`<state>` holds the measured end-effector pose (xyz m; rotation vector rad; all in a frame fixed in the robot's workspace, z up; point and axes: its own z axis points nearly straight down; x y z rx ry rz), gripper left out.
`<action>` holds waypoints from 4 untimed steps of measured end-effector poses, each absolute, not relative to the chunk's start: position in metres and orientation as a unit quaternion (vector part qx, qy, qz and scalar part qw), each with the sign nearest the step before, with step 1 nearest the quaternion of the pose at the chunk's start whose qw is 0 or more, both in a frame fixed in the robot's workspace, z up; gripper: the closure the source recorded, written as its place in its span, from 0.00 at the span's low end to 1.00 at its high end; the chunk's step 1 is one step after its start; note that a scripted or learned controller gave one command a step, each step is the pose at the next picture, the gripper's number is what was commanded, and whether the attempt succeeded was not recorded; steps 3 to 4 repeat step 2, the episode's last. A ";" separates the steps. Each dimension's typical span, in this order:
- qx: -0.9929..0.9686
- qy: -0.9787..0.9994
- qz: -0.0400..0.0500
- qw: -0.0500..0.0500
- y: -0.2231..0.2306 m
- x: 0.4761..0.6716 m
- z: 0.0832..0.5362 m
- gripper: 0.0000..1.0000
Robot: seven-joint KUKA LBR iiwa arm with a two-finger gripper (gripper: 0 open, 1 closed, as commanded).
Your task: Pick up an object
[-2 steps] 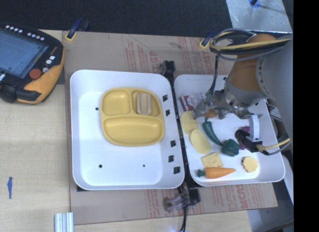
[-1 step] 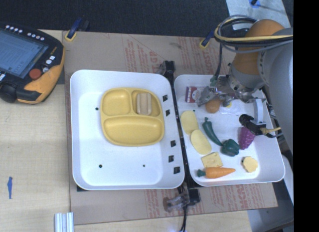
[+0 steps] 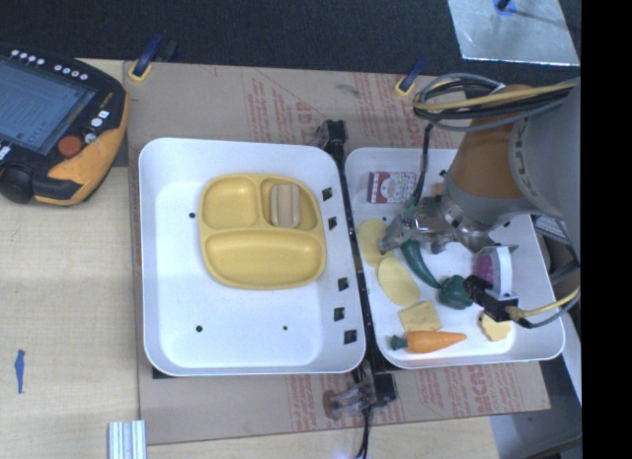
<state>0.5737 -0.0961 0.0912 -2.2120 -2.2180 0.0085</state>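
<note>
My gripper (image 3: 407, 237) is low in the right bin (image 3: 533, 348), near its left wall, under the grey wrist with the orange band. A curved green vegetable (image 3: 431, 271) runs from just below the gripper down to a dark green end beside it. Whether the gripper touches it is hidden. Around it lie two pale yellow slices (image 3: 397, 280), a yellow block (image 3: 420, 317), an orange carrot (image 3: 434, 342), a red and white packet (image 3: 392, 188), a purple and white item (image 3: 491, 267) and a small yellow piece (image 3: 496, 327).
The left bin (image 3: 168, 279) holds a yellow divided plate (image 3: 262, 250) with a tan piece (image 3: 285, 203) in its upper right compartment. A teach pendant (image 3: 54, 126) lies on the bench at far left. Black cables (image 3: 464, 102) loop above the arm.
</note>
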 end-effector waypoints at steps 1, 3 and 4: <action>-0.706 -0.708 0.002 0.002 -0.099 0.577 0.102 1.00; -0.703 -0.712 -0.004 -0.002 -0.017 0.594 0.198 1.00; -0.703 -0.712 -0.004 -0.002 -0.017 0.594 0.198 1.00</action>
